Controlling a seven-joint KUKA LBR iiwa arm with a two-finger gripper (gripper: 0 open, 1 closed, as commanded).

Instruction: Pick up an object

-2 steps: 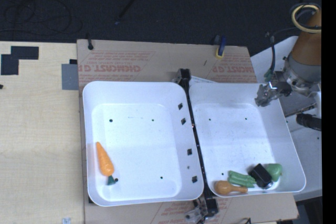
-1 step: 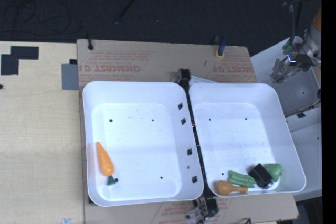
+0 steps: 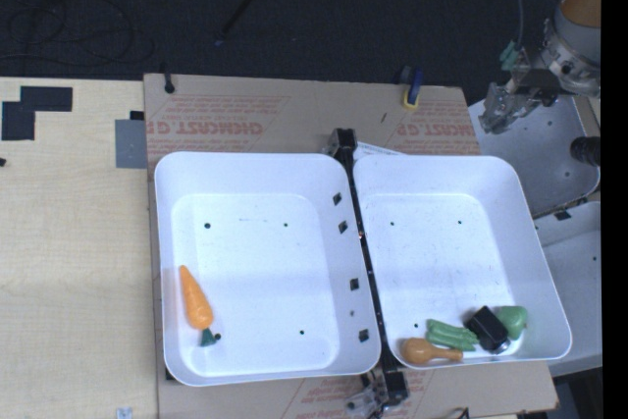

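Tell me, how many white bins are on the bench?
2. The left bin holds an orange carrot near its front left corner. The right bin sits beside it, with small toys at its front.

**Colours Across My Two Bins**

My left bin (image 3: 250,177) is plain white with a few small black dots on its floor, and it carries an orange toy carrot (image 3: 195,298) tipped with a dark green stub. My right bin (image 3: 442,182) is the same white; in it lie a green bean pod (image 3: 450,336), a black block (image 3: 487,328), a lighter green piece (image 3: 512,317) and a tan-orange pear-shaped toy (image 3: 429,351). Black clips (image 3: 353,240) join the bins. Beneath them, the brown cardboard sheet (image 3: 294,113) has red mirrored lettering. The surface (image 3: 69,240) is pale wood grain with black and grey patches. My end effector (image 3: 510,93) is silvery grey with a teal-green spot.
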